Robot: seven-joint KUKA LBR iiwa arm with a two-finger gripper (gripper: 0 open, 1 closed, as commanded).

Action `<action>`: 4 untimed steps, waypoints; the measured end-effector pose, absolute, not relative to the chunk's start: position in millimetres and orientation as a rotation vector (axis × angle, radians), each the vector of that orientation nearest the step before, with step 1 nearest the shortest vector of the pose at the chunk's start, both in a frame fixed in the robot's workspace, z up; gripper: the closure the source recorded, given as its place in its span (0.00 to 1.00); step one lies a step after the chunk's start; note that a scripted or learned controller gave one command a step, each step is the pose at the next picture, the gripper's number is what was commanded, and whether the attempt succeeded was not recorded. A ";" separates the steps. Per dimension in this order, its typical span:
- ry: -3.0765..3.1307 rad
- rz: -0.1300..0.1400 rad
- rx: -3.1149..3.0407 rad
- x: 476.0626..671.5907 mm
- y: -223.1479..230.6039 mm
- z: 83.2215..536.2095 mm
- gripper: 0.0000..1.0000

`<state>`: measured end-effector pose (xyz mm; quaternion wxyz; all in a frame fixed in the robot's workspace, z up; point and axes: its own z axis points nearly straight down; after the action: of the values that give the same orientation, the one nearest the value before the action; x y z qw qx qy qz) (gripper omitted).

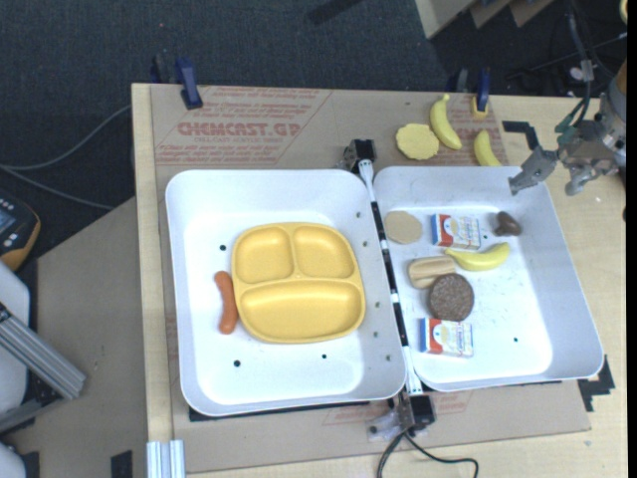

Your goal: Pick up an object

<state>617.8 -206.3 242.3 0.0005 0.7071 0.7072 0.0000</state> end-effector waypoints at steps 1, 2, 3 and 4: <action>2.227 -0.004 2.230 607.1 -196.4 86.6 0.00; 2.218 0.004 2.219 611.0 -198.3 106.6 1.00; 2.233 0.002 2.219 570.8 -118.0 115.4 1.00; 2.223 -0.001 2.223 571.3 -123.3 115.1 0.00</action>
<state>571.3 -123.3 115.1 -0.0009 0.7070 0.7072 -0.0002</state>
